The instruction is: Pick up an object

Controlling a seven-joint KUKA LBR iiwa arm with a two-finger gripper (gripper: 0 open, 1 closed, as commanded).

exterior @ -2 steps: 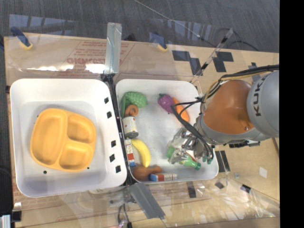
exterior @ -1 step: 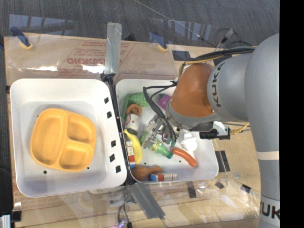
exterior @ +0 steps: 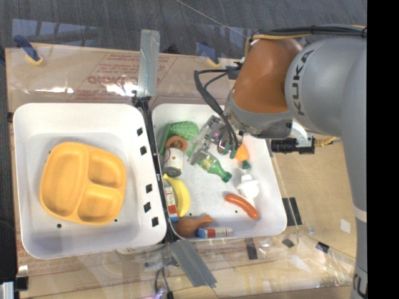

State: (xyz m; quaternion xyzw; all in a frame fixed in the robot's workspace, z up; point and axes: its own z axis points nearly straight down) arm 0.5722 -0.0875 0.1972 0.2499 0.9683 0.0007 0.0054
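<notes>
My gripper (exterior: 209, 145) hangs over the upper middle of the right bin (exterior: 269, 220), below the arm's orange band. A green bottle (exterior: 218, 168) lies tilted just beneath and in front of it; I cannot tell whether they touch. A green leafy toy (exterior: 184, 131) and a small can (exterior: 173, 162) sit to the gripper's left. An orange carrot (exterior: 242, 151) lies to its right. Nearer the front are a white piece (exterior: 248, 185), a red sausage (exterior: 242, 205), a banana (exterior: 181, 196), a brown drumstick (exterior: 189, 223) and a marker (exterior: 216, 232).
The left bin (exterior: 25, 123) holds a yellow divided plate (exterior: 83, 182). A black divider strip (exterior: 149, 161) runs between the bins. The arm's grey body covers the right bin's upper right corner. Taped cardboard surrounds both bins.
</notes>
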